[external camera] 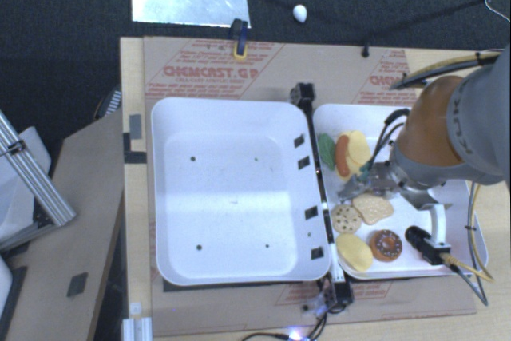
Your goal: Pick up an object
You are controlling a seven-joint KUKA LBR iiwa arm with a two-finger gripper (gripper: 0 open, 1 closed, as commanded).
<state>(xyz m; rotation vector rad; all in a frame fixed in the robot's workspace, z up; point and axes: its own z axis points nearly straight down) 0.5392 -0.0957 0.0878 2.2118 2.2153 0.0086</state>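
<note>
The grey arm [471, 124], with a glossy orange band above the wrist, reached in from the right over the right bin [359, 109]. Its metallic gripper [357, 186] hung low among a cluster of toy foods in that bin's left half. Whether the gripper was spread or pressed together could not be told, and nothing could be seen held in it.

All the things to pick lay in the right bin. A smooth green leaf-shaped piece [326, 149] lay by the left wall. Just beside it sat a rounded orange piece [343, 156], touching a pale yellow piece [358, 146]. Below the gripper lay a round, speckled tan cookie [345, 217], and next to it an irregular beige cracker [374, 208] with a matte look. Nearer the front wall sat a smooth yellow oval [355, 251], and close beside it a ring doughnut [386, 244] with dark brown icing.

The left bin [160, 120] was a shallow white plastic tray with rounded corners. Both bins rested on a brown board [215, 69] printed with red lettering.
</note>
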